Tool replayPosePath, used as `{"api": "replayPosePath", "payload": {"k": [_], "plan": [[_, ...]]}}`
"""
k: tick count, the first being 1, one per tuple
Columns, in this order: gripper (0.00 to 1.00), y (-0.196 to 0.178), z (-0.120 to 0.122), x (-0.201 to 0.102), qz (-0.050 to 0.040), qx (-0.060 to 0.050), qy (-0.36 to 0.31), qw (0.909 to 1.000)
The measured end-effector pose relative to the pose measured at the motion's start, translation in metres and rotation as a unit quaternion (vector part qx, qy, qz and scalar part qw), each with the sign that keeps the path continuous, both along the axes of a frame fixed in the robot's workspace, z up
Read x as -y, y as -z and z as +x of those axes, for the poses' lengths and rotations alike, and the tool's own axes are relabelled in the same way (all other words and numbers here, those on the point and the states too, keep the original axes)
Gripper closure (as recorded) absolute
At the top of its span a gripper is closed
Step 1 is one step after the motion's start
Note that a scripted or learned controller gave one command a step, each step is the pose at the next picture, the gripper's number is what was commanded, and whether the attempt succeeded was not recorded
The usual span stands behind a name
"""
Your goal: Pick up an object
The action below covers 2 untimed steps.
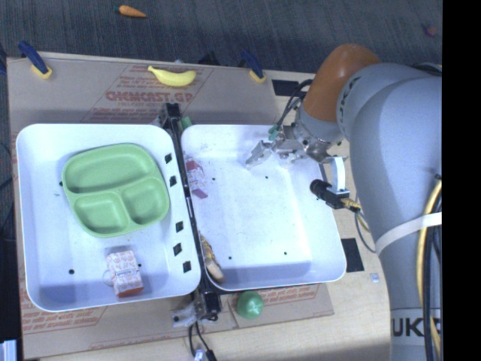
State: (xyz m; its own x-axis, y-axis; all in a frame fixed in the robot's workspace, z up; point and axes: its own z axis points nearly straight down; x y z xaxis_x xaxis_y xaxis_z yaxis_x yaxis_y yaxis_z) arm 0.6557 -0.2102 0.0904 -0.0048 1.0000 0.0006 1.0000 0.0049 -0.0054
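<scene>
- The grey arm (pixel 391 149) fills the right side of the frame, its orange band (pixel 334 77) at upper right, and reaches left over the upper right corner of the right bin.
- The cardboard sheet (pixel 113 89) with red print lies under both bins; blue clamps hold its upper edge at upper left (pixel 35 59) and near the top centre (pixel 253 65).
- The left bin (pixel 34 224) takes up the left half of the frame.
- The right bin (pixel 259 224) sits just beside it, their inner rims touching along the centre.
- A green divided tray (pixel 115 188) with three compartments lies in the upper part of the left bin.
- The gripper (pixel 259 155) hangs low over the upper middle of the right bin; its fingers look slightly apart with nothing between them.
- A red and white packet (pixel 124 271) lies in the lower part of the left bin, below the tray.
- A red and white wrapper (pixel 196 177) lies at the upper left of the right bin, against the inner rim and well apart from the gripper.
- A yellow banana (pixel 172 74) rests on the cardboard above the bins.
- A green ball (pixel 249 304) sits on the cardboard just below the right bin's lower rim.
- A small tan object (pixel 212 265) lies at the lower left corner of the right bin; what it is cannot be told.
- An orange object (pixel 132 10) lies on the dark floor at the upper left.
</scene>
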Motion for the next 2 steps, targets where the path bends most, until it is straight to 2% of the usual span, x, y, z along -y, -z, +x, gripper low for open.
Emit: {"api": "replayPosePath", "payload": {"k": [1,2], "plan": [[1.00,-0.0123,0.0017,-0.0009,-0.0001,0.001,-0.002,1.0000],[0.00,-0.0121,0.0016,-0.0011,0.0001,0.001,-0.003,1.0000]]}}
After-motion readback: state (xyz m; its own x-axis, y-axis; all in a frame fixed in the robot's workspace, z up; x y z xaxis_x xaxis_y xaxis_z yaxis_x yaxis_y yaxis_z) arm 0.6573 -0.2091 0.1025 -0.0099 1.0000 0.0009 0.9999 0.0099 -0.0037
